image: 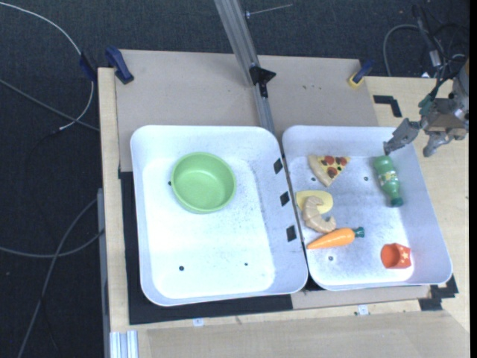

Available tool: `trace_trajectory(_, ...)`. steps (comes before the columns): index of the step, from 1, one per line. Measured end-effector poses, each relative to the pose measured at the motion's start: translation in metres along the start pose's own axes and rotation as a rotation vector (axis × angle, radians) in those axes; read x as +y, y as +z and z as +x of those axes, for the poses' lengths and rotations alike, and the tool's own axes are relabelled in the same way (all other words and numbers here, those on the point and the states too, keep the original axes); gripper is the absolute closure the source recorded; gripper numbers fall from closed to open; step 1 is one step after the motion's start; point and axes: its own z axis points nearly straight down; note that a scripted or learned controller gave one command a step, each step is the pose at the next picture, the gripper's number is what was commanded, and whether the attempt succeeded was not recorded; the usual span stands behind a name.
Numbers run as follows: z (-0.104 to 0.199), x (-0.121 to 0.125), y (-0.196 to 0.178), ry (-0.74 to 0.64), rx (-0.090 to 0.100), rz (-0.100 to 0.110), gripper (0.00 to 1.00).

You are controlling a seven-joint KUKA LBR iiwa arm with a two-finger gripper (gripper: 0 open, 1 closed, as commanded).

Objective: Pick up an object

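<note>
— Hovering at the far right, is it? I'm seeing the gripper hanging over the right bin's upper right corner.

— Yes, and its two fingers are standing spread apart, with nothing showing between them. One fingertip is sitting just beside the top of the green bottle, though I can't tell whether it's touching.

— What else is lying in that bin?

— A pizza slice is lying near the top left, with a yellow and tan piece below it. An orange carrot is lying just beneath that, and a small red object is sitting in the lower right corner.

— And the left bin?

— A green bowl is sitting upright in its upper left part, well apart from the gripper.
</note>
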Motion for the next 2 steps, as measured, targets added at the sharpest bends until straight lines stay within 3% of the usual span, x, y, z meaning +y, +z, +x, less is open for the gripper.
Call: trace_trajectory(2, 0.001, -0.014, 0.119, 0.001, 0.003, 0.009, 0.00)
